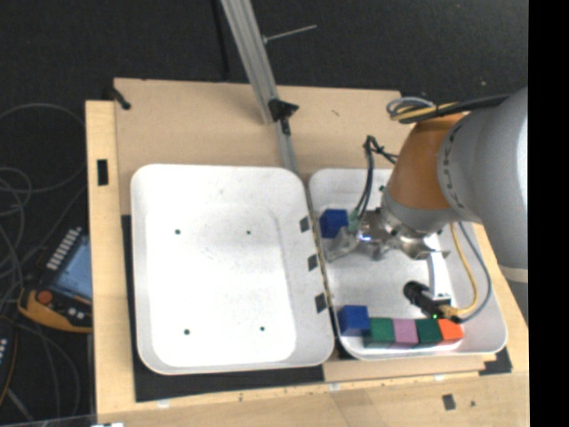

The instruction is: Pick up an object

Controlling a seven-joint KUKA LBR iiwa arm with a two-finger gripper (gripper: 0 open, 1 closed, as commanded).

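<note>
Front row, right bin [494, 334]: blue cube [354, 318], green [381, 331], pink [405, 331], green [428, 330], orange [451, 330].
Left bin [151, 238]: bare.
Second blue cube [333, 221]: right bin's left wall, beside gripper [348, 239].
Gripper state: unclear.

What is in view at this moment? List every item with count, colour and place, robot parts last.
bench: one, tan, under both bins.
left bin: one, white, left half of bench.
right bin: one, white, right half of bench.
blue blocks: two; one at the right bin's upper left by the hand, one at its front wall.
green blocks: two, at the front wall.
pink block: one, between the green ones.
orange block: one, right end of that row.
metal pole: one, grey, slanting above the bins.
pendant: one, orange and black, on the floor left.
arm: one, grey with orange band, from the right.
hand: one, over the right bin.
</note>
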